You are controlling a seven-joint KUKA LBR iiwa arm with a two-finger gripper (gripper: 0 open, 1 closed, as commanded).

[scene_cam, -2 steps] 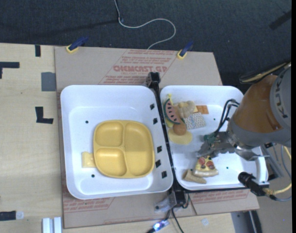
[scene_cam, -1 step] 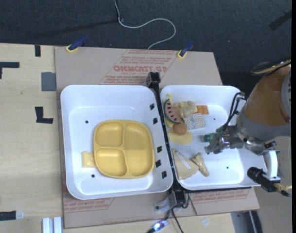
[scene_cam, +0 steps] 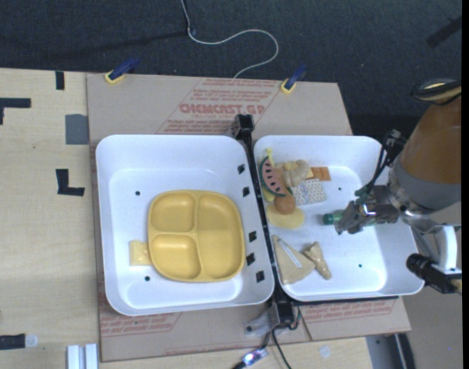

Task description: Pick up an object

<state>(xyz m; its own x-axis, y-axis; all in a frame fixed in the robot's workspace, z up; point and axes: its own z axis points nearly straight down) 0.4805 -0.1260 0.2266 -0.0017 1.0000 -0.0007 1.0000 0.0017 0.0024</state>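
The right bin [scene_cam: 373, 283] holds several small objects along its left side: a watermelon slice [scene_cam: 271, 177], a beige lump [scene_cam: 297, 171], a grey-white mesh piece [scene_cam: 310, 193], a brown egg-like object [scene_cam: 285, 204] on a pale yellow disc [scene_cam: 288, 218], and tan wedge pieces [scene_cam: 304, 258] near the front. My gripper [scene_cam: 344, 221] hangs low over the middle of the right bin, right of the yellow disc, with a small dark green thing [scene_cam: 327, 219] at its tip. The arm reaches in from the right.
The left bin [scene_cam: 119, 160] holds a yellow sectioned plate [scene_cam: 196, 235] and a pale yellow block [scene_cam: 138, 252] beside it. A divider with black clips runs between the bins [scene_cam: 254, 206]. The bins rest on cardboard [scene_cam: 219, 106] with a cable behind.
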